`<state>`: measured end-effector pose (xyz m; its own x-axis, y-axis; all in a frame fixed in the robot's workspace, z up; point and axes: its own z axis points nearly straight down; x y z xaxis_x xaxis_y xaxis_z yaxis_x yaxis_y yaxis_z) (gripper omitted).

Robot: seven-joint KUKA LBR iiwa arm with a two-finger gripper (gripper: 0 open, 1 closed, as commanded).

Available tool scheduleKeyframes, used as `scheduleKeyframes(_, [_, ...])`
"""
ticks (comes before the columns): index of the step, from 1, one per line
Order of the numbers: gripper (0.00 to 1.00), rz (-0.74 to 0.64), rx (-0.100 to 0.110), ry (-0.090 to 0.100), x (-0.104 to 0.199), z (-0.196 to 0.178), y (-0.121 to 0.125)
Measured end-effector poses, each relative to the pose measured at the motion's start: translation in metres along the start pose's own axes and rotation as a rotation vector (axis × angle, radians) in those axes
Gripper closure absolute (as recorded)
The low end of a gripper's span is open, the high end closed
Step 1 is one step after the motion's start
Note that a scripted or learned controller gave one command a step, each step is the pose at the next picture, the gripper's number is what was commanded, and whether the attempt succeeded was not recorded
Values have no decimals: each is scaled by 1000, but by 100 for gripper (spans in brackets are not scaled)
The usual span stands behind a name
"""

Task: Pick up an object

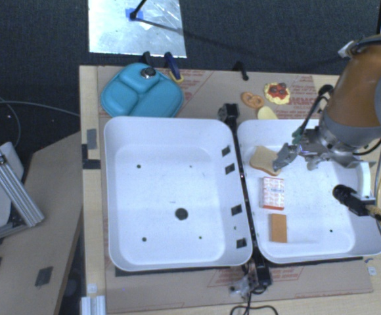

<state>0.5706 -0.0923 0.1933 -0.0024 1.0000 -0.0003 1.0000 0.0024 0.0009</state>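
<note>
**Tool parked over the bread slice, nothing picked yet**

Bread-slice grab looks like the step you're on, going by where the arm (364, 90) has put itself. It reaches in from the right, and the tool (288, 155) sits low in the right bin (348, 245), with its tip right at the edge of the tan bread slice (264, 160) in the bin's upper left corner. You can't really read the tool from this angle: it's a grey blur against the white, so I can't tell if it's wide, narrow, or pinching anything. Don't count the slice as grabbed.

Other candidates in the same bin: a small white packet with red print (274, 193) just below the slice, and an orange-brown block (278, 228) below that, near the front wall. Both lie flat and apart from each other. Left bin (121, 195) only has a dark dot on its floor.

Behind the bins on the tabletop (203, 90) there's a blue divided tray (142, 92) and a few toy food bits, including a little pizza (277, 92). They're not in play, I'd guess.

Next move, as I read it: you want the tool straddling the slice, not sitting on its edge. It's thin and flat, so it'll probably slide or tip rather than lift unless the tool gets low enough. The bin wall is close there too, so watch for a clip.
</note>
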Motion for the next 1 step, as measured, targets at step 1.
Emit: scheduleKeyframes(1, [0, -10, -4, 4, 78, 9, 41])
